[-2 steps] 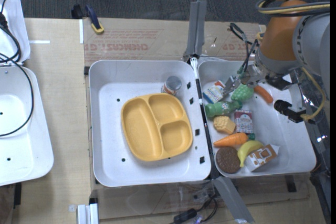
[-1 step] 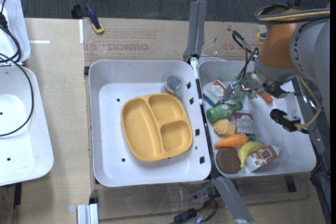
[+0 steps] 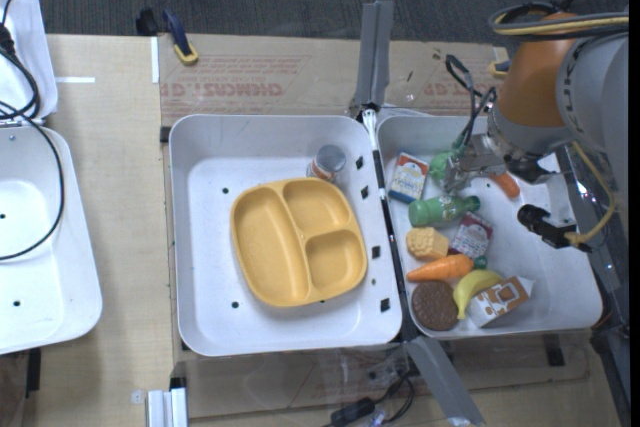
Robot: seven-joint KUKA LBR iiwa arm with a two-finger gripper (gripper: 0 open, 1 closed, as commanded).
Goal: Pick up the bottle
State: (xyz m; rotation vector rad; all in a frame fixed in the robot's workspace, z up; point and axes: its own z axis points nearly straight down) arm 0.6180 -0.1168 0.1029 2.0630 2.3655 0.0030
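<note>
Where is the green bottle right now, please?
The green bottle lies on its side in the right bin, just below the gripper and above the corn.

Red lettering runs across the brown cardboard sheet [image 3: 262, 75] at 12 o'clock from the left bin [image 3: 190, 215], seen upside down; it seems to read "CHEMCAL", though the letters are blurred. The printing on the small cartons in the right bin [image 3: 570, 310] is too small to read

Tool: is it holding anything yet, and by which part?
Cannot be told. The tool sits just above the green bottle lying in the right bin, but the view is too small to show a hold.
</note>
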